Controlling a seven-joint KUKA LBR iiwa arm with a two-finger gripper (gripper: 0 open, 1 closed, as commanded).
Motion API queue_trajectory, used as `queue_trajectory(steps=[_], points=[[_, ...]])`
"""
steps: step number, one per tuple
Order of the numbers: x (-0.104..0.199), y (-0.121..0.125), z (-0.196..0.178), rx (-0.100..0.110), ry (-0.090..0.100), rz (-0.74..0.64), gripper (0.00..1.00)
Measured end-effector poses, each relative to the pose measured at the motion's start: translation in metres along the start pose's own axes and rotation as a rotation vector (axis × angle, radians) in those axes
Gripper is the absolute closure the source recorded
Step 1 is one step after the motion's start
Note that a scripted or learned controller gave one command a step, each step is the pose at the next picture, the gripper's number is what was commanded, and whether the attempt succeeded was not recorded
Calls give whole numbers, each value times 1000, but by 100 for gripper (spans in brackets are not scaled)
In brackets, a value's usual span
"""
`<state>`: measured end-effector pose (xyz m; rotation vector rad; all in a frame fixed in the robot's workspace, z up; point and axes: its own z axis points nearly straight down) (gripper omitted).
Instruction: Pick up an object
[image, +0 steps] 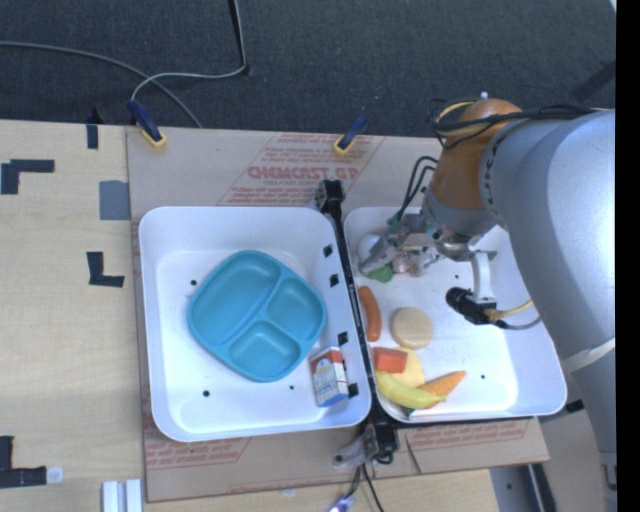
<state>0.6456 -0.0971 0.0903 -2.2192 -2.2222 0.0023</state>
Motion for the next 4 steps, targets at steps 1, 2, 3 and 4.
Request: queue_trajectory(steps=[1, 2, 3, 4], points=[[0, 0, -9, 1, 0, -1, 100], [0, 0, -9, 2, -1, -1, 0], [-21, 22, 2, 0, 1, 0, 0], [-22, 23, -10, 1, -2, -2, 100]])
